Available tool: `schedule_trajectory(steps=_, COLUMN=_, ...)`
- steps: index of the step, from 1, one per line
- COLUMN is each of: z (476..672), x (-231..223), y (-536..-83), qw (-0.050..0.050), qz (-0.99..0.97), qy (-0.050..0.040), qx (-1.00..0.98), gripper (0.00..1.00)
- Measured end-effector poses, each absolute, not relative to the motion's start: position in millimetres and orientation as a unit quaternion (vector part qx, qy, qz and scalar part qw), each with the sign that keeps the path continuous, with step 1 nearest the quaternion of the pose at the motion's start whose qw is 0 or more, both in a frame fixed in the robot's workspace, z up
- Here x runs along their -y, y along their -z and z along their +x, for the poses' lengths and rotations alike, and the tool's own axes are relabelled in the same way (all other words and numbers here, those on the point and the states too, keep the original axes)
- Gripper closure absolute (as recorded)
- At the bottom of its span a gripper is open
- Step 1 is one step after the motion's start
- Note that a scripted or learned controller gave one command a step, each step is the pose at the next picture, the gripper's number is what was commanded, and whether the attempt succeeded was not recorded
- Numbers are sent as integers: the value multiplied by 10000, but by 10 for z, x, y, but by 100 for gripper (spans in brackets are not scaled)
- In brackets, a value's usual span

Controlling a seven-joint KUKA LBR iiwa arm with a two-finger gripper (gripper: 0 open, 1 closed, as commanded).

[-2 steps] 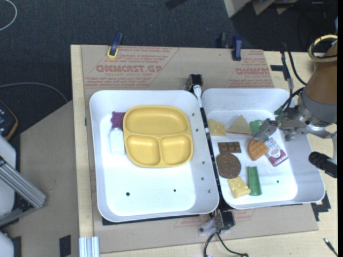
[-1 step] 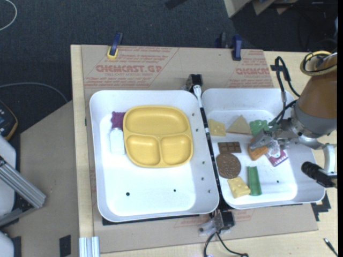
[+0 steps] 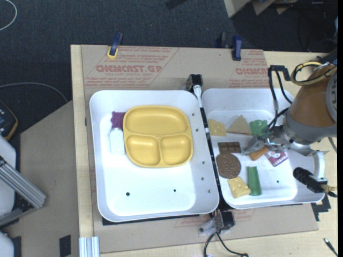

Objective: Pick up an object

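Left bin floor bare below yellow tray; end effector among toys

- The left bin is white, with a few small dark dots on its floor.
- The divided plate in it is a plain mustard yellow.
- Beside the plate lie a purple item and a white bottle.
- The right bin is white too.
- In it: a pale yellow cheese wedge, a tan triangular slice, a dark brown chocolate bar, a brown speckled cookie, a green stick, a green lump, an orange piece and a red-and-white packet.
- The counter is tan cardboard printed with red lettering.
- The arm is grey with an orange band.
- The floor is dark grey carpet.
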State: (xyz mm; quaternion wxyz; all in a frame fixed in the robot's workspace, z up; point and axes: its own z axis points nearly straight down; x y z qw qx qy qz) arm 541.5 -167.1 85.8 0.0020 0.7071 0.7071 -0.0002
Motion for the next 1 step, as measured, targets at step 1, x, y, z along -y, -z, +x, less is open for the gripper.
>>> schedule_trajectory(steps=1, z=5438, x=1704, y=-1009, qw=88, qz=7079, qy=-11, qx=-7062, gripper=100)
